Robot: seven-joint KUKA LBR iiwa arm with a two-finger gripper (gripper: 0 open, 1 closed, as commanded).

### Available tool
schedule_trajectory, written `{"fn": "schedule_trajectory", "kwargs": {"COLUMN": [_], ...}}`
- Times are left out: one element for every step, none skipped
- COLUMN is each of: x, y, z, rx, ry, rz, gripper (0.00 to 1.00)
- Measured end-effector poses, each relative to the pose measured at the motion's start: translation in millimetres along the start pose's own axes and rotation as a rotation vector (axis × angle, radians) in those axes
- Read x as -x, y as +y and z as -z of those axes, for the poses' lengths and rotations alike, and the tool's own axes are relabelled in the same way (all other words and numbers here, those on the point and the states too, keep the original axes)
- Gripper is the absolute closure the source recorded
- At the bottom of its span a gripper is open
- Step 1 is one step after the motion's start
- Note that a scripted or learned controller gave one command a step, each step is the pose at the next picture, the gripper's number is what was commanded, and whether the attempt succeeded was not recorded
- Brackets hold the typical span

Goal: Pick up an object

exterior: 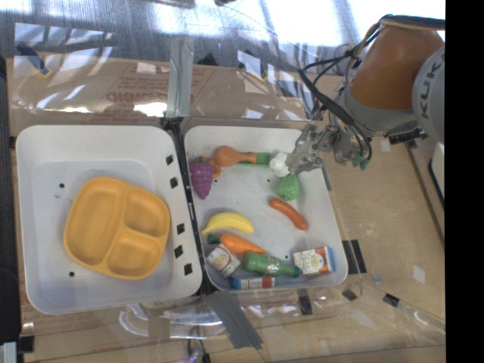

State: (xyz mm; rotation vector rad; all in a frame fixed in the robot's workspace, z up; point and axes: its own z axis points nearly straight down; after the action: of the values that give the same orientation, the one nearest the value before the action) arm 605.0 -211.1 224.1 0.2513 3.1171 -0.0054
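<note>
Nearest us in the right bin (333, 233): a juice carton (314, 261) and a green bottle (269, 265). Farther, the sausage (288, 213) lies just below the green vegetable (287, 187), long axis slanting toward the carton. We see the gripper (296, 163) just above the vegetable; we cannot tell its closure.

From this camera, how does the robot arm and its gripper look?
The arm has a rounded grey body with a broad orange band and part of a dark letter marking on the shell. Black cables loop along its left side. The gripper is slim, metallic grey.
</note>
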Motion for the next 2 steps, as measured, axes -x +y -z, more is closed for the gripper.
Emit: {"fn": "schedule_trajectory", "kwargs": {"x": [27.0,-32.2], "y": [46.9,70.8], "z": [17.5,16.3], "rx": [0.003,0.002], "ry": [0.008,0.013], "rz": [0.103,0.01], "gripper": [1.0,1.0]}}
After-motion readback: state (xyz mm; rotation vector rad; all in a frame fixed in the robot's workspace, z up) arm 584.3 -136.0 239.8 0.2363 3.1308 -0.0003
